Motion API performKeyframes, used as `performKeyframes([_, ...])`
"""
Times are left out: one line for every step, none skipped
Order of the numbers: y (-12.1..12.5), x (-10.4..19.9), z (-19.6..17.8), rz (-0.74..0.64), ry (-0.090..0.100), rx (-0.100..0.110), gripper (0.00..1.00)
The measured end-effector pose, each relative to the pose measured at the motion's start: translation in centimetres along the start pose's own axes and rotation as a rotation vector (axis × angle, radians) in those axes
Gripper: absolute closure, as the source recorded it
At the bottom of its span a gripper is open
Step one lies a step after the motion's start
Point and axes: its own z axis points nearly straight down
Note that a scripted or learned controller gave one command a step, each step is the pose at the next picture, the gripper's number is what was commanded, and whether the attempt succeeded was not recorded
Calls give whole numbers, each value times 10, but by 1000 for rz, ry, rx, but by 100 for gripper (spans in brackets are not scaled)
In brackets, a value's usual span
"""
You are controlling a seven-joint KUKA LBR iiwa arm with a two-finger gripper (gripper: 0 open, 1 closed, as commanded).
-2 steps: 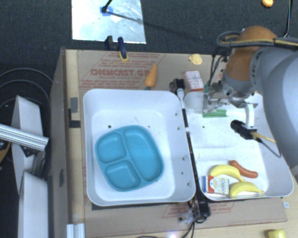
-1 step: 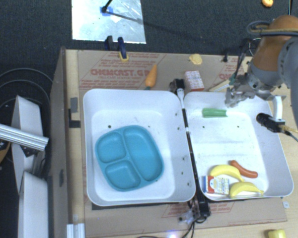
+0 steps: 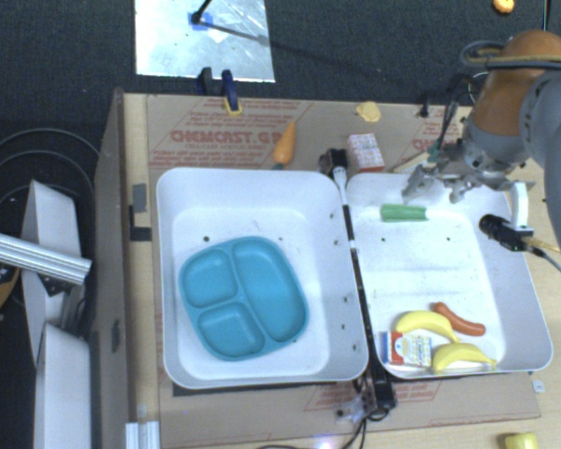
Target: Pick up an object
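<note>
Task obj: a short green bar [image 3: 404, 212], flat-sided, plain mid-green w/ no markings visible. It lies flat on the floor of the view-right bin [image 3: 449, 269], near the far wall, long axis running approx across the view. Nothing touches it; white floor all round.

Hard to read: the arm [image 3: 528, 92] is cut off at the view's right edge. Its wrist end is soft and blurry, so detail on the jaws is poor. At the near end of the same bin a small white-and-red carton [image 3: 409, 349] is partly covered by two bananas [image 3: 428, 323], [image 3: 463, 355]; its print is too small to make out. A reddish sausage [image 3: 460, 319] lies just beside the upper banana.

Jaws vs bar: the jaws sit over the bin's far edge, just beyond the bar and a bit toward the view's right. They look released: two pale prongs spread apart, nothing btwn them. The bar is near them but outside the gap, apart from both prongs.

Else: the view-left bin [image 3: 262, 204] holds a blue divided plate [image 3: 243, 297]. On the counter [image 3: 224, 134] behind the bins sit an orange carrot-like piece [image 3: 284, 145] and a small box [image 3: 366, 151].
</note>
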Motion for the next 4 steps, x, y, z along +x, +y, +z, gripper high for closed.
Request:
performKeyframes([0,18,16,-1,0,0,0])
performKeyframes([0,33,58,-2,0,1,0])
performKeyframes([0,32,56,-1,-1,-1,0])
performKeyframes([0,32,56,-1,-1,-1,0])
